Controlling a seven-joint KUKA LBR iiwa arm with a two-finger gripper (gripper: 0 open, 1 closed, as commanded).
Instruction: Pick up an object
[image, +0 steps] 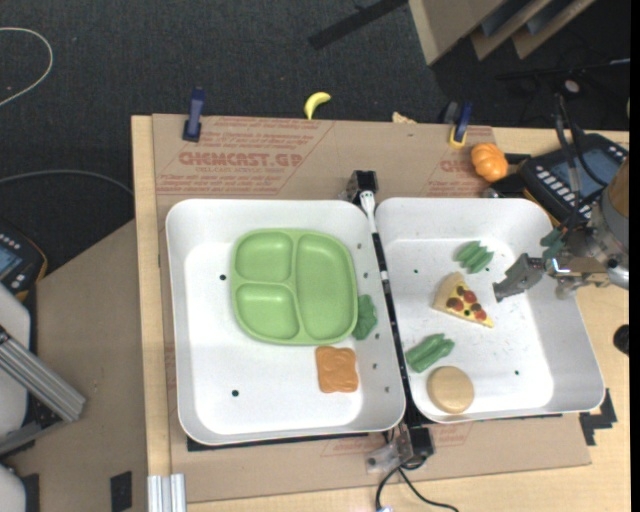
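Take the pizza slice (463, 300) as your landmark: a flat wedge, yellow with red dots, lying in the right bin (560, 385). Just right of it hangs the gripper (516, 277), dark fingers parted, grasping nothing. Below the slice you see a ribbed green piece (430, 351) and a smooth tan bun (450, 389). The arm is cut off at the frame edge. Brown cardboard (240, 155) underlies both bins.
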